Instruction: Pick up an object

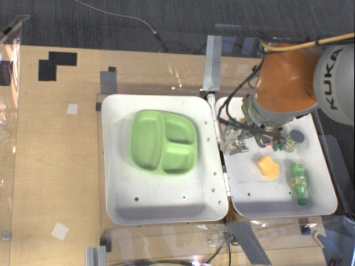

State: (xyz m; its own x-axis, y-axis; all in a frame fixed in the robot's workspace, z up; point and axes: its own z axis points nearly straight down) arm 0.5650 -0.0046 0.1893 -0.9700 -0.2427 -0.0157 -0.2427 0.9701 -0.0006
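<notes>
Arm (288,82) hides much of right bin (324,195); claw (239,143) indistinct.

Over on the left, a white bin (116,165) holds a green divided plate (163,142), lying flat with three compartments showing. The wooden counter (55,165) carries black tape marks (55,63) at its far left corner (blocky, stepped shapes) and pale square patches (72,109) nearer in. A thin cable (111,14) snakes across the dark floor (166,4) beyond the counter.
</notes>
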